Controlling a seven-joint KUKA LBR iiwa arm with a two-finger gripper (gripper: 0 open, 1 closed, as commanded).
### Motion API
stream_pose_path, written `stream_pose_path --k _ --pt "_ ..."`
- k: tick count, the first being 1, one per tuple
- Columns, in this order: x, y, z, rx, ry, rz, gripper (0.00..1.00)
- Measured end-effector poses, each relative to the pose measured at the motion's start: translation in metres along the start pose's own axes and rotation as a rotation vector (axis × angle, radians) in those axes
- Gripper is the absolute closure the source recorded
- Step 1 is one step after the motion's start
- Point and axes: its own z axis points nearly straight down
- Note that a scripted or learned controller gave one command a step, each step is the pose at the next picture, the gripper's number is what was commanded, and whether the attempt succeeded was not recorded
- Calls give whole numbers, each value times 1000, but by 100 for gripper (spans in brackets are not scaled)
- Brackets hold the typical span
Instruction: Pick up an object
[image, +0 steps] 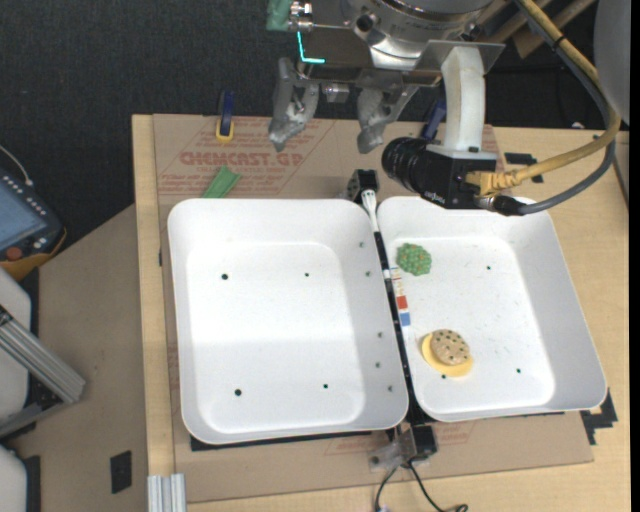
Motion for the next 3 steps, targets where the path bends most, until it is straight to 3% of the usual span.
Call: stream_pose_path --k 1,2,3 --pt "1 0 -11 -5 2 -1 100" --pt "1 0 -10 -3 1 -1 0" --pt "1 0 -10 -3 1 -1 0"
